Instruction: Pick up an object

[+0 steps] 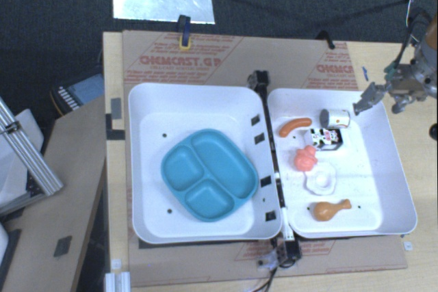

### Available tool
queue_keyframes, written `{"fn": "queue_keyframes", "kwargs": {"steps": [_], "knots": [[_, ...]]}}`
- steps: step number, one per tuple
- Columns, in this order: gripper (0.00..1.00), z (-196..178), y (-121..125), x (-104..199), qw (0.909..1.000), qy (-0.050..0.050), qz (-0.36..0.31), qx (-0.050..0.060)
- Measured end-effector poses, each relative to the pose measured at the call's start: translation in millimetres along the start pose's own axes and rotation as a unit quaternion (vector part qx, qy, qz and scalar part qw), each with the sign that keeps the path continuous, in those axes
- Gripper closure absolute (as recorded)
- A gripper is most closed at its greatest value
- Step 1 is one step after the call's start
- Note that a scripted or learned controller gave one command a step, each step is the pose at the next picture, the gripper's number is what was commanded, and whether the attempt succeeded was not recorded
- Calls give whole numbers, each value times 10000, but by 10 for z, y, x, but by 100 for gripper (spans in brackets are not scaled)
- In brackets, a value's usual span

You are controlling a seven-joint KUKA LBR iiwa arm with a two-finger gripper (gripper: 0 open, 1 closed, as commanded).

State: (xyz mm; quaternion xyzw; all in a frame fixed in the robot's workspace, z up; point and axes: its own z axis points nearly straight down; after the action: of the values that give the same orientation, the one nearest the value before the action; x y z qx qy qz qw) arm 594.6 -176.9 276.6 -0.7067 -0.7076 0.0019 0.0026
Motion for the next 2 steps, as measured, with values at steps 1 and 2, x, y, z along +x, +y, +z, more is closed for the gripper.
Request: {"fn": "queue_keyframes", "kwargs": {"steps": [1,2], "knots": [[0,-47,17,3,10000,-8,-9,-41],[0,527,-26,-75,10000,-4,3,-17]]}}
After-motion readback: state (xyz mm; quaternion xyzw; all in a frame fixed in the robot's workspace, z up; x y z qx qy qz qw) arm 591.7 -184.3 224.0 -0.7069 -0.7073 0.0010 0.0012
